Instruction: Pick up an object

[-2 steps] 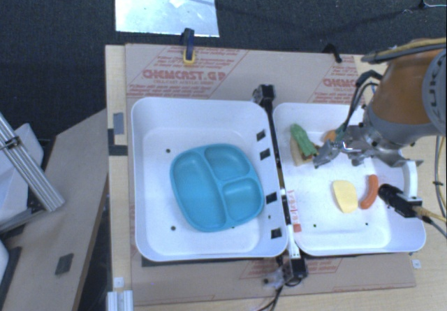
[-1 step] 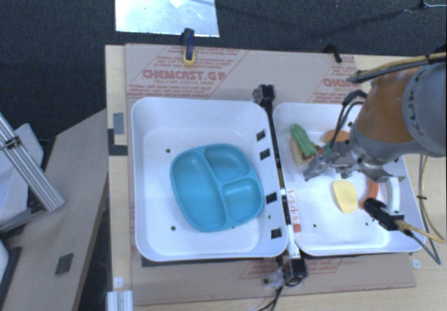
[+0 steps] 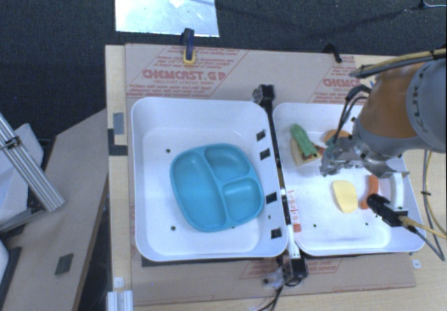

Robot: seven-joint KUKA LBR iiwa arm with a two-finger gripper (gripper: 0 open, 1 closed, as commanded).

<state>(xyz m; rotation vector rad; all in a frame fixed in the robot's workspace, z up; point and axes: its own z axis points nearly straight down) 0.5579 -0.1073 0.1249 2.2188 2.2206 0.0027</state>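
You are looking down at a slant on a worktop [image 3: 209, 70] covered by a pale brown sheet with red lettering. A yellow clamp [image 3: 188, 56] grips the sheet's far edge.

Two shallow white bins sit on the worktop side by side, meeting along a middle seam fitted with small black clips. The left bin [image 3: 150, 184] holds a light blue divided plate [image 3: 216, 187] with three compartments. It lies flat near the bin's centre, turned a little askew.

The right bin [image 3: 335, 236] holds the small things you could pick up:
- A green piece [image 3: 301, 138] lies in the far left part of that bin, resting on a tan slab [image 3: 306, 156].
- An orange piece [image 3: 334, 136] sits just to the right of those two, partly hidden by the arm.
- A pale yellow piece [image 3: 344, 196] lies near the middle of the bin.
- A short red-orange piece [image 3: 370, 189] lies just beside the yellow one, on its right.

Your arm [image 3: 391, 110], grey with an orange band, reaches in from the right over the right bin. Its end effector [image 3: 332, 161] is low over the bin floor, between the tan slab and the yellow piece and close to the slab's right edge. At this angle you cannot tell whether the end effector is released or clenched.
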